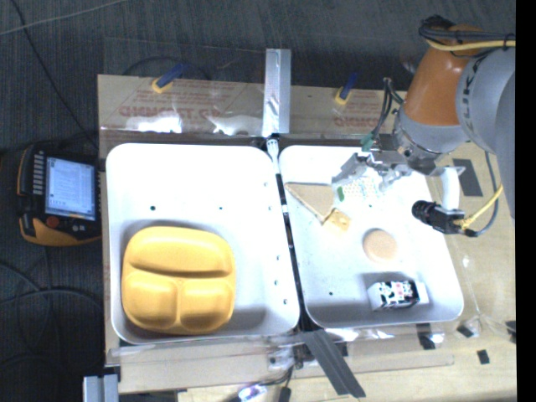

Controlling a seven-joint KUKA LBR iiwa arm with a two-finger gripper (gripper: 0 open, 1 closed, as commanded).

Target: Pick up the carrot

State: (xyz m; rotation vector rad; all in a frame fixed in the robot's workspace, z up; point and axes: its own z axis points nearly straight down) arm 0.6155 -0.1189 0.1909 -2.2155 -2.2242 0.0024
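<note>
Carrot, as far as I could make out at that blur, was the round, flat, pale-orange slice [380, 244] lying on the floor of the right bin [444, 304], toward its right half and a little below the middle, with nothing touching it.

Furthest left, off the bench, sat a handheld control unit [57, 195] with a lit screen and an orange-and-black casing. Next came the left bin [188, 162], where a large yellow loaf-shaped lump [177, 276] filled the lower left corner. Behind the bins a clear plastic sheet was held by two clips with yellow and blue handles, one [167, 77] on the left and one [344, 93] on the right, and a metal post [277, 90] stood upright between them, above the seam where the bins meet.

In the right bin a tan wedge [308, 195] lay near the left wall, with a small yellow-orange piece [337, 220] just beside its narrow end. My gripper [366, 178] hung above the upper middle of that bin, up and to the left of the slice and apart from it; I could not tell whether it was open or closed. A small black-and-white object [394, 292] lay near the front wall, below the slice.
</note>
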